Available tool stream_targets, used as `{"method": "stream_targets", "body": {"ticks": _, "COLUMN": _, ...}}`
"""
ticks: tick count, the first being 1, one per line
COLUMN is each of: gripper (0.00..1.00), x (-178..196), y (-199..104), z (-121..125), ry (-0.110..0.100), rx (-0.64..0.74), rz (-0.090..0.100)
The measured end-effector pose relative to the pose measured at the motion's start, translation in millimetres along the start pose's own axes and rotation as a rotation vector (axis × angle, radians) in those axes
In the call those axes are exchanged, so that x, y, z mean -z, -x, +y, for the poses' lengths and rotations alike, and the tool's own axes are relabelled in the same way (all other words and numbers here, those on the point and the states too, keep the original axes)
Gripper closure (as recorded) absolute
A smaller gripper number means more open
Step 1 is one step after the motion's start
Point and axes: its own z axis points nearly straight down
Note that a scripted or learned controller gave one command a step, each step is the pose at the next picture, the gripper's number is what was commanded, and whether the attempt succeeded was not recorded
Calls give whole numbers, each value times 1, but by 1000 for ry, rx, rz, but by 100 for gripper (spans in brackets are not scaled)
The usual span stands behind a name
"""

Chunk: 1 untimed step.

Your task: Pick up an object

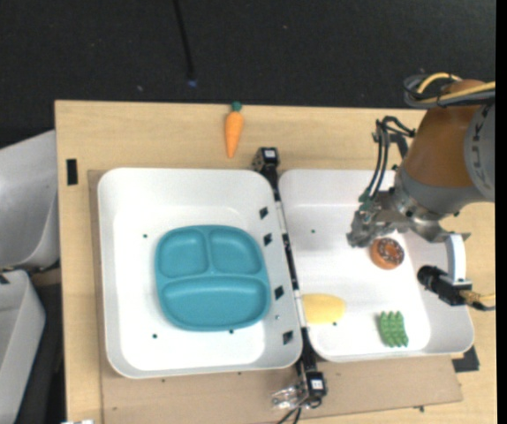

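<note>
Teal and three-sectioned, a divided plate [213, 276] lies in the left white bin [121, 237], well to the left of the pincer [370, 230]. An orange toy carrot [233, 131] rests on the wooden bench [147, 122] above that bin, up and left of the pincer. In the right bin [324, 201], a pale yellow piece [322, 308] sits against the dividing edge, below and left of the pincer. The pincer itself hangs low over the right bin; whether it is wide or narrow cannot be told. Just to its lower right lies a round orange-brown object [387, 252], close beside it, nothing visibly gripped. A green ridged piece [393, 329] lies farther below, near the bin's front wall.
</note>
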Motion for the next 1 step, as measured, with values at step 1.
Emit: {"method": "stream_targets", "body": {"ticks": 1, "gripper": 100, "x": 24, "y": 1, "z": 1, "ry": -1, "rx": 3, "rz": 0}}
